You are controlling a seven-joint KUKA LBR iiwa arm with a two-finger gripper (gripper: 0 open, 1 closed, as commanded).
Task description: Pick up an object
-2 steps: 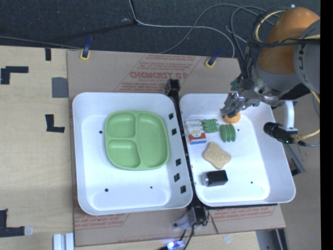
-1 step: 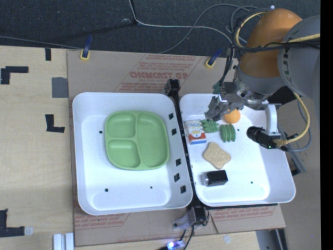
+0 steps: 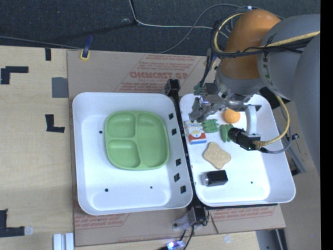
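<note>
In the right bin [image 3: 270,189], the nearest item is a small black block [image 3: 215,178], lying on the near part of the floor. Just beyond the block, a tan piece shaped like a slice of toast [image 3: 216,155] is seen. Beyond the toast piece, toward the divider between the bins, a small red-and-white carton [image 3: 196,133] is found, with green toy pieces [image 3: 217,127] just beside it and an orange ball [image 3: 232,116] a little farther back.

The gripper [image 3: 200,108] is poised at the far side of the carton, low over the bin. Whether it is spread or closed cannot be told, and nothing can be seen to be held by it.

The step in hand is judged to be the approach: an object appears to have been chosen among the carton cluster, but no grasp has been made. A clean descent onto one item is called for next, without the crowded neighbours being nudged.

The left bin [image 3: 83,139] is occupied by a green divided plate [image 3: 137,140].
</note>
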